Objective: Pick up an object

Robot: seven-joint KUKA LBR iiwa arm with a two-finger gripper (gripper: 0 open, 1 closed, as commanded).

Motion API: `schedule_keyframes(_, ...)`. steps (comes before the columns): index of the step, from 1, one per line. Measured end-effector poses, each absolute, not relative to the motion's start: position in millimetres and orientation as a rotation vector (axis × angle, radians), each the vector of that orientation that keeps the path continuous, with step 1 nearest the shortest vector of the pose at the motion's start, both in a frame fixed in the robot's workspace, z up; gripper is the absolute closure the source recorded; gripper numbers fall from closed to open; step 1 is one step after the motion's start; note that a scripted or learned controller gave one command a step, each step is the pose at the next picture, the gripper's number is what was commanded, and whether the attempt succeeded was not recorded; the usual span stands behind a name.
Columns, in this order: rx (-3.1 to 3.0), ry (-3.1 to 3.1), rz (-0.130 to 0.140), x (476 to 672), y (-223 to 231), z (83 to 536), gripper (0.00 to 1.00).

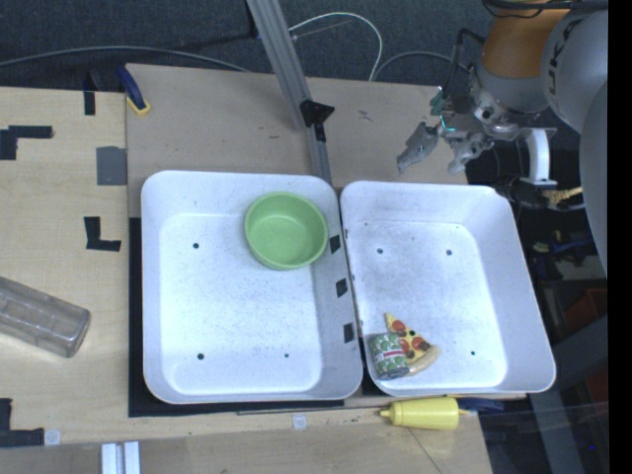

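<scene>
- The grey arm [578, 47] with its orange band is reaching in from the upper right, and its tool [441, 151] is hanging above the desk [217, 117] just beyond the far edge of the right bin [513, 265].
- The tool's fingers [415, 151] are standing apart, with nothing showing between them.
- A green bowl [286, 229] is sitting upright in the left bin [163, 294], near that bin's far right corner and close to the wall shared with the right bin.
- A small toy pizza slice [415, 347] is lying in the right bin at its near left corner, touching a small printed packet [387, 355] just beside it.
- A yellow squeeze bottle [427, 414] is lying on its side on the desk, just outside the near rim of the right bin.
- A clear plastic cylinder [38, 316] is lying on the desk well to the left of the left bin.
- A grey metal rod [281, 52] is slanting down from the top towards the gap between the bins.
- The tool is well apart from every object in the bins.
</scene>
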State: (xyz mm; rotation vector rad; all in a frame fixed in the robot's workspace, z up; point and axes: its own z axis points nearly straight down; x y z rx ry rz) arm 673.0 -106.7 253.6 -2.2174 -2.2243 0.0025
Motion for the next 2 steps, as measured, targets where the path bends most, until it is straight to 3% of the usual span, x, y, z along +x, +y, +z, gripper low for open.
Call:
schedule_keyframes(1, -2.218, -2.224, 0.003, 673.0, -106.8, 253.7, 0.0)
schedule_keyframes(2, -2.218, -2.222, 0.008, 672.8, -113.3, 207.5, 0.0)
